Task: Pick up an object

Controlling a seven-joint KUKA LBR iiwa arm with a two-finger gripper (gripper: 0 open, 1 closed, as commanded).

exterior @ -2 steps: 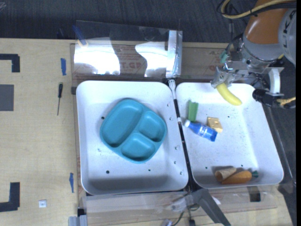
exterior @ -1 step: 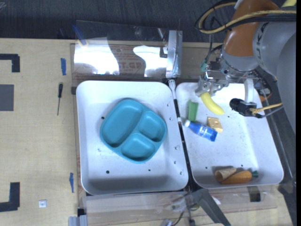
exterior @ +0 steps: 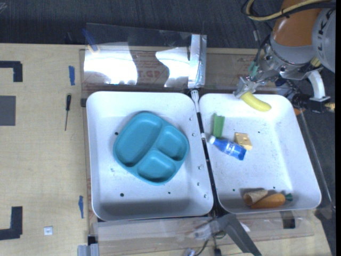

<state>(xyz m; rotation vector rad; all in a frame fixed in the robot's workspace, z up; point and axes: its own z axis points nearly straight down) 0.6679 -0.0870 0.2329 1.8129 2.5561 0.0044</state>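
My claw (exterior: 249, 86) sits at the right bin's (exterior: 306, 159) far rim, closed on the yellow banana's (exterior: 255, 102) upper end. Nearer me lie a green block (exterior: 218, 126), blue bottle (exterior: 228, 148), tan cube (exterior: 243, 139) and carrot (exterior: 265, 198). Left bin (exterior: 101, 159) holds a blue tray (exterior: 151, 147).

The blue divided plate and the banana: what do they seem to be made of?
The blue divided plate looks like moulded plastic with a smooth, slightly matte finish: one even colour, rounded compartment walls, soft highlights. The banana, at the gripper, looks like a plastic toy with a smooth skin: uniform yellow, no brown marks. Real fruit cannot be ruled out from this view.
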